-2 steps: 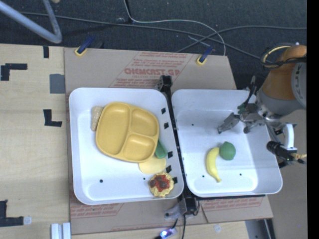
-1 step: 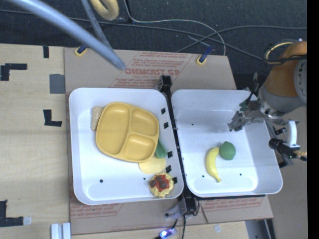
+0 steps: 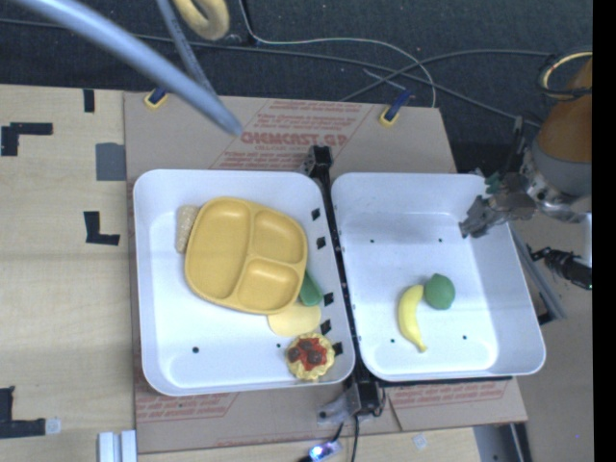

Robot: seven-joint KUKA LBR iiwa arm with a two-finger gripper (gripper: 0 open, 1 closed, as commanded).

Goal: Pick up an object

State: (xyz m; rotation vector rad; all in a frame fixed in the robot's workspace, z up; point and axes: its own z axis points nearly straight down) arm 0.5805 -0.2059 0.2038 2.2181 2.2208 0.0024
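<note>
In the right bin a yellow banana lies near the front, with a green round fruit touching its upper right end. My gripper hangs over the bin's right rim, up and to the right of both fruits, well apart from them. Nothing shows between its dark fingers. In the left bin a yellow divided plate rests tilted over other items, including a green piece and a pale yellow disc.
A small tart with red topping sits in the left bin's front right corner, and a tan biscuit peeks out left of the plate. Cables run behind the bins. A grey pole crosses the top left.
</note>
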